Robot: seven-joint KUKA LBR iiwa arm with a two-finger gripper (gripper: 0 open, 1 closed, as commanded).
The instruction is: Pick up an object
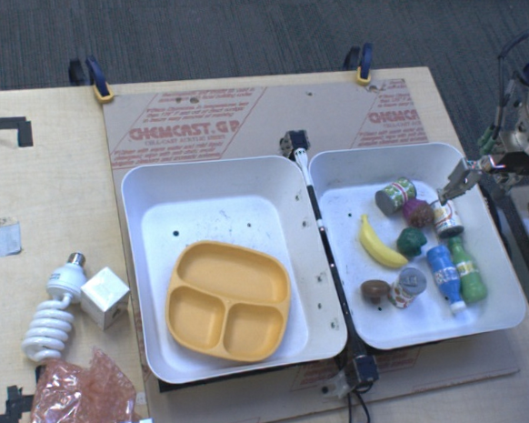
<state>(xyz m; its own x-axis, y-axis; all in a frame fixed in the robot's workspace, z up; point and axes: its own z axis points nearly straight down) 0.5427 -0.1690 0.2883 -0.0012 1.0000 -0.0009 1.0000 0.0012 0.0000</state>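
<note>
Clutter crowds the right bin (pixel 340 246): banana (pixel 378 245), bottles (pixel 455 274), cans (pixel 395 195); end effector (pixel 451 188) state unclear.

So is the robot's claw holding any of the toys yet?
Nothing visible between its fingers. The gripper hangs over the right bin's far right corner, above the small can, but nothing shows in it.

Lab bench, clamped board (pixel 239 117), white bins (pixel 216 178)
</note>
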